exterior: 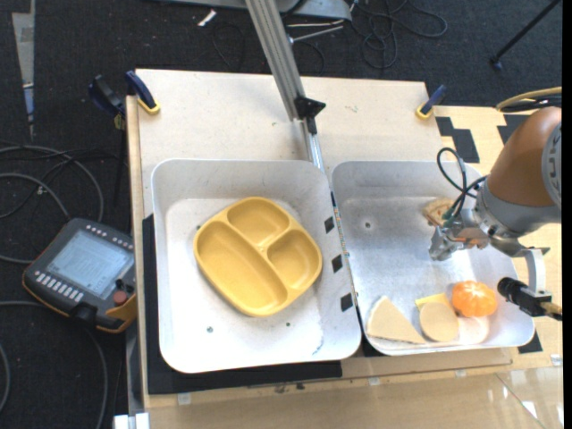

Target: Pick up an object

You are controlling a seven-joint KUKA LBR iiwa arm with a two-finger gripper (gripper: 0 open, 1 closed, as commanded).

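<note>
Two bins; the gripper (444, 245) hangs low in the right bin (384, 231), above the orange (473, 299). Finger state unclear. Approach step; next, descend onto the orange.

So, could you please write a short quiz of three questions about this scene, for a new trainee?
1. True or false: the yellow divided plate lies in the left bin.
2. Which thing lies nearest the front right corner of the right bin?
A. the orange fruit
B. a blue cup
C. a green sponge
3. Fill in the missing word: the claw is above the ____ bin.

Key
1. True.
2. A. The orange fruit sits beside the pale flat pieces along the front edge.
3. Right. The claw is over the far right part of it, near a small tan thing.
</note>
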